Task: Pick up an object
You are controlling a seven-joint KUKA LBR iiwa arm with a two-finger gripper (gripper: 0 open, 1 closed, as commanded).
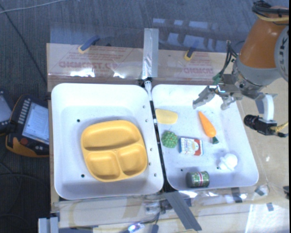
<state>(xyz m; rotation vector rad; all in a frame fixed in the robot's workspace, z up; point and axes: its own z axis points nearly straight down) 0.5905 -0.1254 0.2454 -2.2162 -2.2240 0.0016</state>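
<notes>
carrot (pixel 207 124) lies in the upper right part of the right bin (pixel 242 130), tilted, with its green tip toward the bin's right wall and its orange end pointing up toward the hand (pixel 215 99). hand hangs just above that orange end, fingers spread apart and grasping nothing; one finger (pixel 202 99) reaches left over bare bin floor, the other sits nearer the right rim. open white floor lies to the left of the carrot and above it, up to the far rim.

yellow piece (pixel 166 116) rests near the bin's left wall, well apart from the carrot. green broccoli (pixel 169 139) sits below it, just beside a small carton (pixel 191 146) in the bin's middle. white object (pixel 227 162) lies near the right wall, below the carrot. green can (pixel 198 179) lies on its side close to the near rim.

left bin (pixel 67 106) holds a yellow divided tray (pixel 114 149) in its middle, with bare floor all around it. both bins meet along a central ridge on the counter (pixel 271 188). grey arm with its orange band (pixel 262 45) enters from the upper right, above the right bin's far corner.
</notes>
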